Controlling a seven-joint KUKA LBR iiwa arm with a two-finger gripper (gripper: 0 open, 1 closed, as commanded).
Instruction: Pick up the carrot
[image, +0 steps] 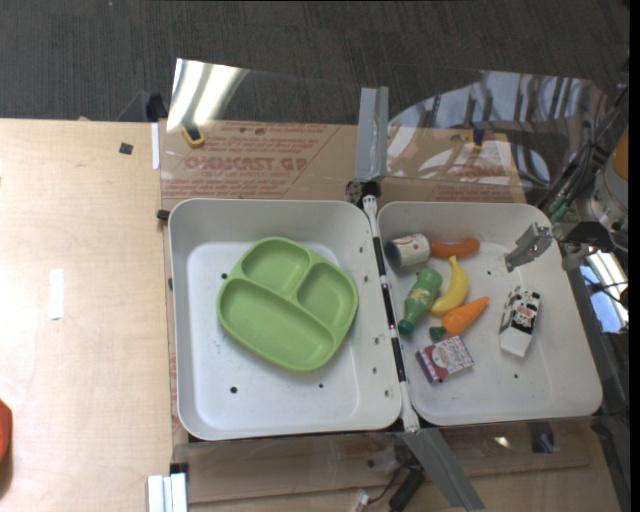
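Carrot (464, 316) lies near the centre of the right bin (585, 395), leafy end toward the left, just beside the banana (453, 285) and above the pink packet (446, 358). Gripper (527, 247) hangs over the bin's upper right area (near the far rim), nothing between its fingers; whether its jaws are apart or together cannot be told. Milk carton (519, 323) sits to the carrot's right, open floor between them. Left bin (185, 330) carries a green divided plate (289, 302).
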